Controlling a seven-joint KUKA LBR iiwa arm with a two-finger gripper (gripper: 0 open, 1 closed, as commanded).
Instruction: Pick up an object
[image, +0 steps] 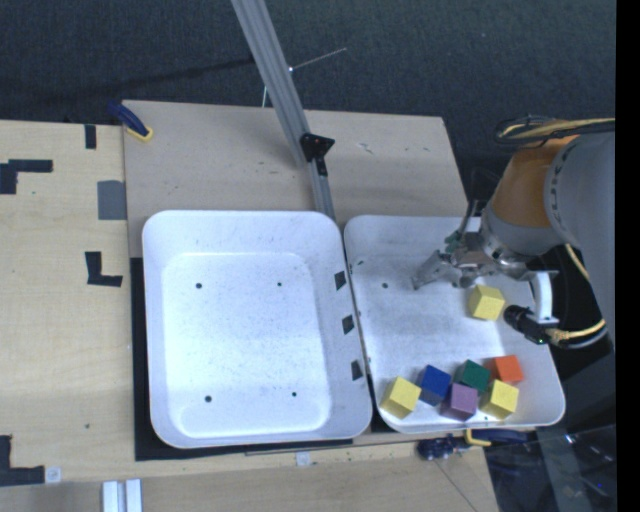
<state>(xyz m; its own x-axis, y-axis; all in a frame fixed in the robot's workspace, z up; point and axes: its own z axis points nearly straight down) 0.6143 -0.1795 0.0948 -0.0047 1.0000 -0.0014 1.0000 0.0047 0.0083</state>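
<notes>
My two-finger gripper (432, 274) hangs low over the right-hand shallow white plastic bin (400, 235), its dark fingers slanting toward the bin's bare floor; whether they are spread or pressed together I cannot tell, and nothing shows between them. The nearest candidate, a lone pale-yellow cube (487, 304), lies just behind and to one side of my tips, close under my wrist and apart from them. A cluster sits well beyond, along the bin's near rim: a yellow cube (402, 396), blue cube (435, 383), purple cube (463, 400), green cube (474, 376), second yellow cube (503, 398) and orange cube (508, 369), several touching. I judge the lone cube the better choice: centre over it, square my fingers to two flat faces, descend fully, then close and lift straight.
</notes>
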